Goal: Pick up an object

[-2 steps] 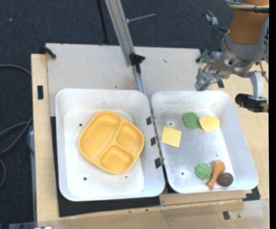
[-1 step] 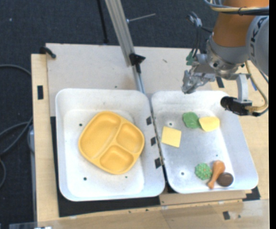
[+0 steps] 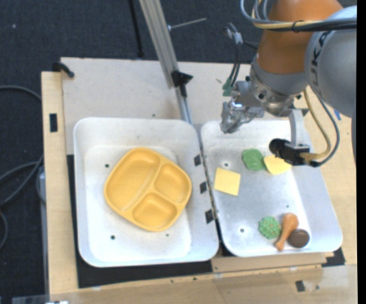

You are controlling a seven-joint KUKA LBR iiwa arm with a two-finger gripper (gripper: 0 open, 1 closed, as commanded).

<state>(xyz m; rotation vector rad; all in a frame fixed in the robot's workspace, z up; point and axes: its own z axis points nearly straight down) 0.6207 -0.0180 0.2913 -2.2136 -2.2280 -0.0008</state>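
Note:
My gripper (image 3: 231,120) hangs over the back left corner of the right bin (image 3: 309,195), with nothing visible between its fingers. In that bin lie a yellow square slice (image 3: 227,182) near the left wall, a green round piece (image 3: 254,159) and a small yellow piece (image 3: 277,164) side by side at mid-bin. At the front right sit a green knobbly piece (image 3: 270,227) and a brown drumstick (image 3: 289,230). The gripper is above and apart from all of them.
The left bin (image 3: 94,170) holds a yellow divided plate (image 3: 147,188). A slanted metal pole (image 3: 164,49) rises behind the bins. A black fitting with a cable (image 3: 290,151) hangs from the arm over the right bin's back.

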